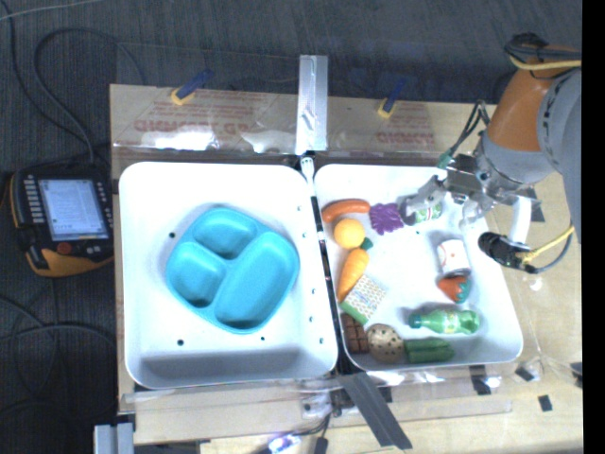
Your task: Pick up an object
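The right bin (501,296) holds several toy foods: purple grapes (386,218), a hot dog (345,207), a yellow lemon (350,232), a carrot (352,270), a white and red cup (452,253), a red fruit (456,288) and a green bottle (444,322). My gripper (423,206) hangs low over the bin's back, just right of the grapes. A small pale green and white shape sits at its tip; whether it is an object or part of the gripper is unclear.
A blue divided plate (233,268) lies in the left bin (142,348). A checked packet (365,296), a cookie (382,337), a chocolate piece (353,333) and a dark green item (427,350) crowd the right bin's front. A teach pendant (61,218) rests at far left.
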Action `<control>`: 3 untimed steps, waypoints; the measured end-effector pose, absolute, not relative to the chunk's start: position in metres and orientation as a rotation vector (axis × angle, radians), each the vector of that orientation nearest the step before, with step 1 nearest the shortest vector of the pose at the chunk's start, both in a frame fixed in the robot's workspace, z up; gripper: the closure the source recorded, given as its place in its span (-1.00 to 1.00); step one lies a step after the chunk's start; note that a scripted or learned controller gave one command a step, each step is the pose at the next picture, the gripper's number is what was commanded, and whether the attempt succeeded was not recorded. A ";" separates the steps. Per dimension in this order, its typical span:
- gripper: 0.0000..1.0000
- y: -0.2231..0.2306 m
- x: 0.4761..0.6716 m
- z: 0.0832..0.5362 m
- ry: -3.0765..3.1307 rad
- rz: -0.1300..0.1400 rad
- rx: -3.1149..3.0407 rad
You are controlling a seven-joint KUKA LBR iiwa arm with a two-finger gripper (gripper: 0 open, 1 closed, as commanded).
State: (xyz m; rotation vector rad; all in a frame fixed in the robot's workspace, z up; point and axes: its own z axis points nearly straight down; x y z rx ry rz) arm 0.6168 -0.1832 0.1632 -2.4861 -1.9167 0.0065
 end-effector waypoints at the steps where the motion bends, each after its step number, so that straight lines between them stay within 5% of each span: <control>1: -1.00 -0.109 0.637 0.089 -1.904 -0.006 -2.510; 2: -1.00 -0.110 0.577 0.097 -1.888 0.006 -2.509; 3: -1.00 -0.105 0.524 0.091 -1.868 -0.017 -2.542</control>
